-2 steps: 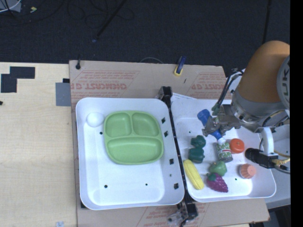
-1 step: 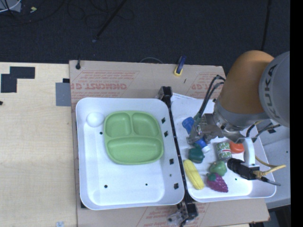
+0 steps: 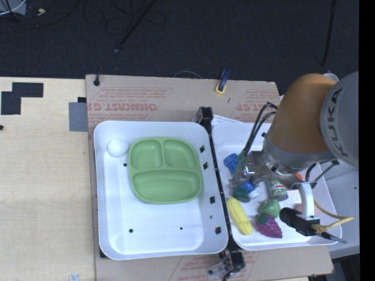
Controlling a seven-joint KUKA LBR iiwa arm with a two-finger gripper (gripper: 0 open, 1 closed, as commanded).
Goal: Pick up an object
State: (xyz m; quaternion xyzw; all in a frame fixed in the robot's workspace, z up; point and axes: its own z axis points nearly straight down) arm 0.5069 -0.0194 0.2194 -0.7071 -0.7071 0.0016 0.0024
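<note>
**End effector** (image 3: 249, 171): positioned low over the right bin (image 3: 281, 246), above the far-left part of its toy cluster. Whether it is apart or together cannot be told. Nothing is seen clamped in it.

**Blue piece** (image 3: 231, 161): judged the nearest candidate for picking. It lies just beside the end effector, on the side toward the wall shared by the two bins. Its kind cannot be identified.

**Corn cob** (image 3: 239, 215): a yellow toy, set apart from the end effector toward the lower edge of the view. Its long axis runs roughly along the shared wall, slightly slanted. A grip across the short axis is judged to be required.

**Grape bunch** (image 3: 269, 227) and **green toy** (image 3: 270, 206): found near each other in the same bin, beyond the corn cob toward the arm's side.

**Can-like item** (image 3: 277, 189): its label is too small to be read.

**Left bin** (image 3: 99, 186): a green divided plate (image 3: 165, 170) and a white ball (image 3: 117, 147) are held. Both are well apart from the end effector.

**Writing:** "KUKA" is read on the grey arm (image 3: 338, 124). Red print, upside down and seemingly "CHEMCAST GP", is seen on the cardboard sheet (image 3: 126, 105) laid on the table (image 3: 41, 186).
</note>
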